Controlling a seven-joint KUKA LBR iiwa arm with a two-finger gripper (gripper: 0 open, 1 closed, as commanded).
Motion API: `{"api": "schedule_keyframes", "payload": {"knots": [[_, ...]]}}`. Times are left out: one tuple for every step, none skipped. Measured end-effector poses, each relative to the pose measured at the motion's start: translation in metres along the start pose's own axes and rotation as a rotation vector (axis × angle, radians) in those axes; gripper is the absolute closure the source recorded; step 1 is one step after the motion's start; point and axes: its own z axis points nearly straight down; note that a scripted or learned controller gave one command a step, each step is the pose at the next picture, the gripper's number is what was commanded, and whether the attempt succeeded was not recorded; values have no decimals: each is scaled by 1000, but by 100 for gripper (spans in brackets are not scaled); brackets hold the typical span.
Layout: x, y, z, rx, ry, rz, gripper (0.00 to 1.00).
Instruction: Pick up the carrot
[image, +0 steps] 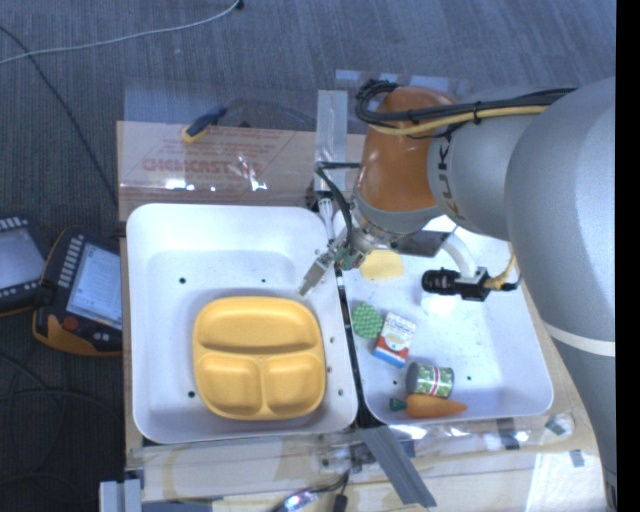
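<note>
Lying at the right bin's near edge, the carrot (437, 406), probably light and stiff, is best gripped mid-body; the tool's (318, 272) opening cannot be told.

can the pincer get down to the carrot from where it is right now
Probably yes. The carrot lies open from above at the near edge of the right bin. The green can touches its far side, so the pincer, now at the bins' divider, has little room there.
</note>
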Motion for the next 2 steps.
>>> {"api": "schedule_keyframes", "payload": {"knots": [[52,22,-41,4,18,386,0],[52,22,-50,6,18,384,100]]}}
